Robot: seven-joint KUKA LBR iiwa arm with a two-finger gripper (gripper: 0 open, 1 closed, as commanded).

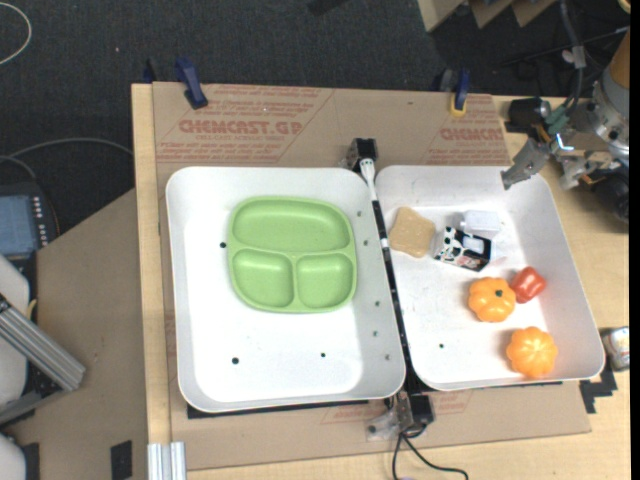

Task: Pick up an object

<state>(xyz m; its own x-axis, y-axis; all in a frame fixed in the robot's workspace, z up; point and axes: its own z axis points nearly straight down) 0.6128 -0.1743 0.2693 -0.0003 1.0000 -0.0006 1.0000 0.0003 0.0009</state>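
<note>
Two orange pumpkins [492, 299] sit low in the right bin [570, 258]; whether the hand [524, 164] is open, I cannot tell.

The robot's end [565, 143] is a cluster of grey and silvery metal parts with dark gaps between them. A flat grey blade-like piece [522, 166] tapers to a blunt tip. Behind it sit pale, rounded housing sections [615, 108] in light grey and off-white. A thin black cable [572, 23] loops above the metal parts, and a small blue-green spot [556, 120] shows among them. Finer detail is too blurred to tell.
</note>
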